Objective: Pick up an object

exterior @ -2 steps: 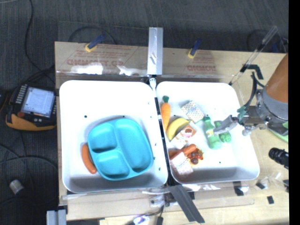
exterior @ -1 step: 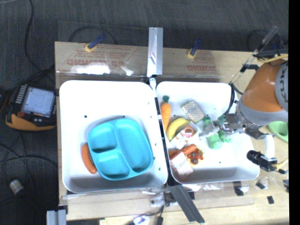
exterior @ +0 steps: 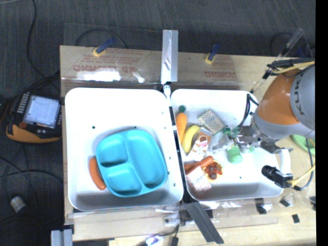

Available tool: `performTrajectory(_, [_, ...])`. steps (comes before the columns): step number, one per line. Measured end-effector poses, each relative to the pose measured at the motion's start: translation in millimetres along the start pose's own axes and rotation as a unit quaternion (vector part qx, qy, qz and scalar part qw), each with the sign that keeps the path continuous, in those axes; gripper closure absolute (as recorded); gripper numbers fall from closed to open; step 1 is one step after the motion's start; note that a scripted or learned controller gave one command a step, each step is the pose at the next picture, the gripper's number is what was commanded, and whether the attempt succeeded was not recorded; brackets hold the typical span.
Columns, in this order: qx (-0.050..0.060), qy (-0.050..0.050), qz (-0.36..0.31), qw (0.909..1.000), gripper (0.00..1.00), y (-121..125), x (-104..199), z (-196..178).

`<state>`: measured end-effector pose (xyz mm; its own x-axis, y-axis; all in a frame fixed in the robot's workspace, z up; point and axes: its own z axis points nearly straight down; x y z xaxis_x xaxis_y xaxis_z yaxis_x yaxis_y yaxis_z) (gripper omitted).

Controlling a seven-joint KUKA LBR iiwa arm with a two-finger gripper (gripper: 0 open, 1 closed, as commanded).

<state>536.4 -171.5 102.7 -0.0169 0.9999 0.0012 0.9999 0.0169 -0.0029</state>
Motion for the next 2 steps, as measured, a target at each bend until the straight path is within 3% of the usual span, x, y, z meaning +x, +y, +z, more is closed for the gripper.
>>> performTrajectory(1, [0.001,0.001,0.000,1.0000,1.00,-0.1,0.8,-8.1])
performTrajectory(2, [0.000,-0.001,0.113,0.9935,1.00,20.7,81.0,-79.9])
